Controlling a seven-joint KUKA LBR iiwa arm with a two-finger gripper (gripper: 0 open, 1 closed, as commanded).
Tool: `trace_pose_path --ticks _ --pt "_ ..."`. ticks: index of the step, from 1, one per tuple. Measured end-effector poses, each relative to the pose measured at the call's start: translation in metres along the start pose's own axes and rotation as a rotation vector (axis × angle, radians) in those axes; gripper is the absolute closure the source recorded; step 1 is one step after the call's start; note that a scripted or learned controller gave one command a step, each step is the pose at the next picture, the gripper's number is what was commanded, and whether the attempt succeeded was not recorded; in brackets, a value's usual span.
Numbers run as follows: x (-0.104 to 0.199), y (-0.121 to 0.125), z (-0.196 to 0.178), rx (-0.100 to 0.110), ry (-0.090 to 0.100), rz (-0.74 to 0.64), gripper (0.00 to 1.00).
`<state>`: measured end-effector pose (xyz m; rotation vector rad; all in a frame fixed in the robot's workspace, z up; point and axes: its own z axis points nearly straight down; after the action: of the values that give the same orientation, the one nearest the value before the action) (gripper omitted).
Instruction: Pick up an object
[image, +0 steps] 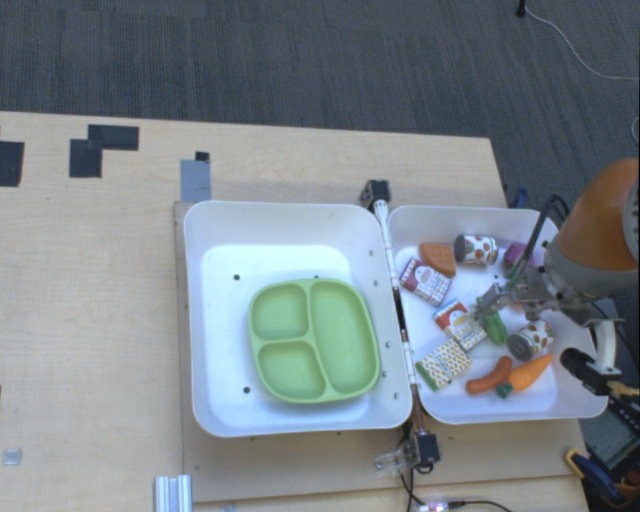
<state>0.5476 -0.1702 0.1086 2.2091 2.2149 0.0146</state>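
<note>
The right bin (575, 405) holds several toy food items. Among them are an orange wedge (437, 257), a small can (477, 249), a red and white box (425, 282), a small carton (456, 318), a green patterned box (443, 362), a red pepper (487, 380) and an orange carrot (530, 372). My gripper (503, 298) hangs low over the middle of this bin, just above a green piece (494, 327) and right of the small carton. The wrist hides part of the items beneath it. Nothing is visibly lifted.
The left bin (200, 300) holds a light green divided plate (314, 340). The arm with its orange band (605, 215) reaches in over the right bin's right rim. A grey round item (520, 346) lies beside the carrot. Dark fixtures sit at the bins' divider (376, 192).
</note>
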Motion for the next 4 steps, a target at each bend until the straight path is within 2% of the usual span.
trace_pose_path --ticks 1,2,3,4 --pt "0.001 0.001 -0.011 -0.003 0.000 -0.001 1.00" --pt "0.001 0.001 -0.011 -0.003 0.000 -0.002 0.00" --pt "0.001 0.003 -0.021 -0.007 0.000 -0.003 1.00" --pt "0.001 0.003 -0.021 -0.007 0.000 -0.003 0.00"
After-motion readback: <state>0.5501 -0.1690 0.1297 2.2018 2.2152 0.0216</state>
